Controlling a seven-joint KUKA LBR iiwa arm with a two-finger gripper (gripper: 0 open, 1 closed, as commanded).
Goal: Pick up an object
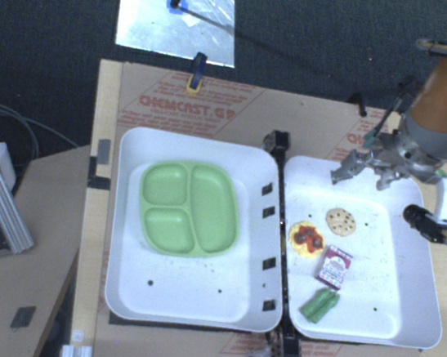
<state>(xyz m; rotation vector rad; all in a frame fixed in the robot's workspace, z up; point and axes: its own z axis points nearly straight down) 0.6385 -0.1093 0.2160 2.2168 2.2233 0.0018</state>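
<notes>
1. The cookie (pixel 340 221) is the thing nearest me: a round, speckled disc lying flat in the upper middle of the right bin (pixel 414 291). Being round, it has no long axis and points nowhere, so my wrist angle hardly matters for it.
2. It lies below my gripper (pixel 368 171) in the picture and a little to its left, so toward the near edge of the bench, and apart from it, not touching.
3. Just below and left of the cookie is the pizza toy (pixel 307 238), red on yellow, also roundish and close to the bin's left wall.
4. Just beside that, lower right, is the pink packet (pixel 334 267). Its long axis runs nearly up and down the picture, tipped slightly, top end leaning right.
5. Farthest down lies the green piece (pixel 320 304), its long axis slanting from lower left to upper right.
6. My gripper hovers over the top edge of the right bin with its two fingers spread apart, nothing between them.
7. In my judgement the coming move is a short reach toward the near side and then down; the close-set neighbours are the risk for the pizza toy and the packet.
8. The left bin (pixel 122 283) holds a green tray (pixel 189 208), well apart from me.
</notes>
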